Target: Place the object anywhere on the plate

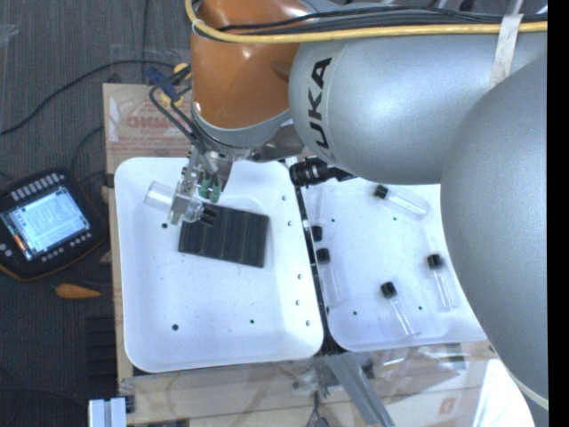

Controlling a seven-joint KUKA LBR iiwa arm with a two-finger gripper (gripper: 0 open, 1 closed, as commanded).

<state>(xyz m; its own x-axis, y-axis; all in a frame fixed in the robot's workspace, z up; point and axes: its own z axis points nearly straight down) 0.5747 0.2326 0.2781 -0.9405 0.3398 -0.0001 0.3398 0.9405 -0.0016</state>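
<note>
A black ribbed rectangular plate [227,237] lies flat in the left white bin [160,327], in its upper middle. My gripper [189,205] hangs from the orange wrist just over the plate's upper left corner. It is shut on a clear tube [161,195], which lies crosswise between the fingers. The tube's clear end sticks out to the left, beyond the plate's edge, and its dark capped end [209,213] sits over the plate's corner. I cannot tell whether the tube touches the plate.
The right bin [356,327] holds several clear tubes with black caps, such as one [400,201] at the top and one [441,278] at the right. The big grey arm covers the upper right. A teach pendant [44,223] lies left of the bench.
</note>
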